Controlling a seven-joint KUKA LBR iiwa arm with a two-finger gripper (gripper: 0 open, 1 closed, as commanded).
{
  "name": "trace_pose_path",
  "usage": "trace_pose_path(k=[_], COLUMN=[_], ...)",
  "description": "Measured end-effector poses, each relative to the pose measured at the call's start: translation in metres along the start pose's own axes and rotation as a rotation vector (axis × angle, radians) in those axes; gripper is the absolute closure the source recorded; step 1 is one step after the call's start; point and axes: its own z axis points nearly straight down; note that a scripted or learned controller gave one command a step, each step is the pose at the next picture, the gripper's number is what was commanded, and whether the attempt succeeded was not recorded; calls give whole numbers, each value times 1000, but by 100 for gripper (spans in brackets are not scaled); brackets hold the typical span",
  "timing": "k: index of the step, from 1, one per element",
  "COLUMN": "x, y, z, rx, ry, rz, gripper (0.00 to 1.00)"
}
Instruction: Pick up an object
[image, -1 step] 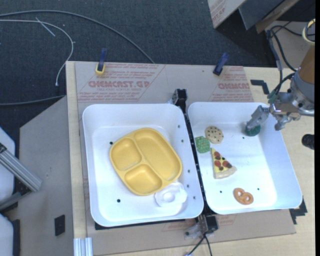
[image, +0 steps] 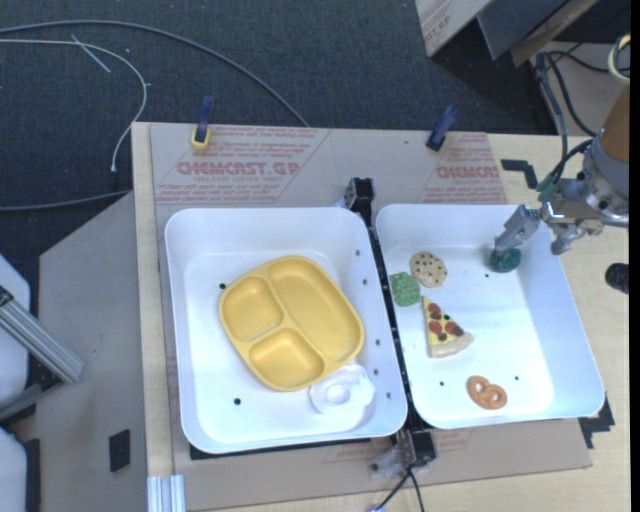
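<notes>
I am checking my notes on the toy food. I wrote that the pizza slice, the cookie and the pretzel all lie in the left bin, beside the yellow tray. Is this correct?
Not quite. The camera view shows the pizza slice, the cookie and the pretzel in the right bin, not the left. The yellow tray lies in the left bin, apart from them.

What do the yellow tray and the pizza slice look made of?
Yellow tray: likely moulded plastic, smooth and semi-gloss, with soft highlights on its compartment rims. Pizza slice: probably a plastic or rubber toy, matte, with flat painted toppings; too small to be sure.
</notes>
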Motion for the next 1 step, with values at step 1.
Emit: trace_pose_path(k=[1], x=[3], y=[-8], z=[46], rx=[6], ry=[1], rz=[0], gripper=[0])
